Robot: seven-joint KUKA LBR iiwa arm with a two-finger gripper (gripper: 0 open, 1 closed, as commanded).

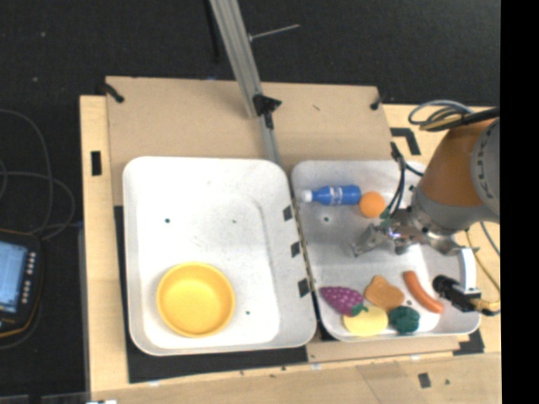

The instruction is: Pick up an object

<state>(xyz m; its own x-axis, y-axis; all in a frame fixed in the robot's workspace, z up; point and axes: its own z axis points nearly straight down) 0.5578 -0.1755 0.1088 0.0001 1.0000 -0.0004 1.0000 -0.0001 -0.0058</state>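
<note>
Hovering mid-right, the tool [376, 241] sits just below the orange ball [372, 204]; can't tell its opening.

One fixed camera above the bench [236, 116] looks down aslant on both bins [135, 225].

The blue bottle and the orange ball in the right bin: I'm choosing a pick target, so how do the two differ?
The blue bottle is long and lies on its side, while the orange ball is round. The bottle is blue with a white end; the ball is plain orange. The bottle is the longer of the two, and the ball sits nearer the gripper. Both rest near the far wall of the right bin, close beside each other.
</note>
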